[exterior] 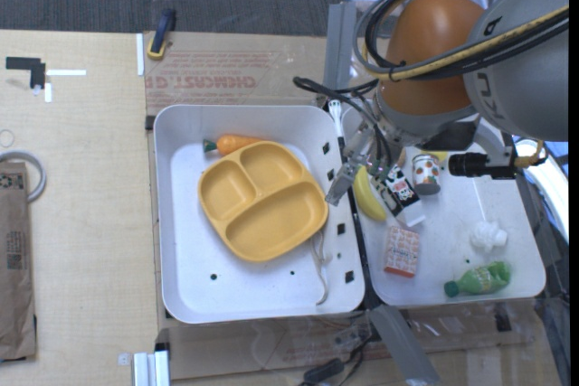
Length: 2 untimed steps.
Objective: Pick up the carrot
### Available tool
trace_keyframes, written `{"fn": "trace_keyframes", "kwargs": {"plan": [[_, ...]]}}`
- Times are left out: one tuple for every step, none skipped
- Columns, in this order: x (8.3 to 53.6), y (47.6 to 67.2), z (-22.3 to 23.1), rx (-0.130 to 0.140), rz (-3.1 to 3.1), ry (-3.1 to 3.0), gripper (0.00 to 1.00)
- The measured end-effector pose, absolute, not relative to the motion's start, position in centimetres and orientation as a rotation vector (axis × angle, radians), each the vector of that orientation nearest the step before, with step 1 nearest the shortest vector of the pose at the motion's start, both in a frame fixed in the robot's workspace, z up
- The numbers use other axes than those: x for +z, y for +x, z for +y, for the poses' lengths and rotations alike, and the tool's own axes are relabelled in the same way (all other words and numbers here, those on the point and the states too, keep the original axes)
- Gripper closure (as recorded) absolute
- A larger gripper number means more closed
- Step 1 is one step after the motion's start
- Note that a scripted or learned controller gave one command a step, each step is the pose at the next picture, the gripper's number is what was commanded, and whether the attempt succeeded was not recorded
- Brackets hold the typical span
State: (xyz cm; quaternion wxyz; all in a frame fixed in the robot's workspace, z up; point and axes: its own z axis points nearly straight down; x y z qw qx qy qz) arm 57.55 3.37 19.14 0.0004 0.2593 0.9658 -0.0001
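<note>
Across the bench sit two shallow white bins side by side, the left white bin [172, 221] and the right white bin [529, 240], seen from above at a slant. Reaching in from the right, the grey robot arm with its orange band [434, 41] hangs over the wall where the bins meet, and its two-finger gripper [346, 176] sits just above that shared wall; whether the hand is wide or narrow cannot be told from this angle, and nothing is seen held in it

Inside the left bin lies a yellow plastic plate with three compartments [262, 200], filling much of the middle. At the far edge of that plate, touching its rim, rests the small orange carrot with a green top [233, 143], lying flat with its green end pointing left. It is well to the left of the gripper

Inside the right bin are a yellow banana [367, 194] close to the dividing wall, a small red and white packet [402, 250], a green plastic bottle lying on its side [478, 278], and a small white crumpled object [488, 237]

Judged from this, the task has barely begun: the carrot is untouched on the bin floor, and the reach, grasp and lift all remain
</note>
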Motion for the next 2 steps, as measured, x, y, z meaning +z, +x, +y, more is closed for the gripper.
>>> {"fn": "trace_keyframes", "kwargs": {"plan": [[20.4, 58.8, 3.0, 0.0, 3.09, 0.547, 0.0], [19.1, 49.9, -1.4, -0.001, 3.074, 0.649, 0.0]]}}
